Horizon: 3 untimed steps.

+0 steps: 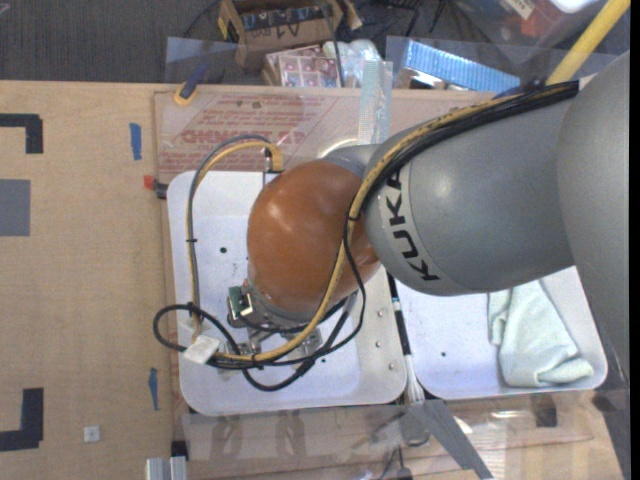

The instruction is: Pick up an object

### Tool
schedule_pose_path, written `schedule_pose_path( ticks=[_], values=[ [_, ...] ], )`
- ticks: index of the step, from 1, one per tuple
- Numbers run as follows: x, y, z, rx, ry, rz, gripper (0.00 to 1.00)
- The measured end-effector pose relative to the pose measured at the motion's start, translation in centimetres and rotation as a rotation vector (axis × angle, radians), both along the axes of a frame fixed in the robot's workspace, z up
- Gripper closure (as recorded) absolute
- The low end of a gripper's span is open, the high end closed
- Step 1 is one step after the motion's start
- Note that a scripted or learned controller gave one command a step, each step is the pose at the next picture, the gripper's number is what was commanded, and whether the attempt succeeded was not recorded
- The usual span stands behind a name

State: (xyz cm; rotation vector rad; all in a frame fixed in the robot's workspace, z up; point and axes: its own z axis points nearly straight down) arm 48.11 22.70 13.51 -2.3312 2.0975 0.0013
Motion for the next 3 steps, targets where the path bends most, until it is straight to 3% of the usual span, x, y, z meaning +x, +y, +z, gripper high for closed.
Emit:
schedule_pose_path(
  ticks=[1,2,3],
  values=[
    [0.0,-6.2,-4.4,0.005,-0.004,-0.343,0.0],
    [0.3,-8.4,-4.4,0.009,-0.008,-0.748,0.0],
    [0.4,-8.0,-3.2,0.016,-0.015,-0.743,1.0]
  ],
)
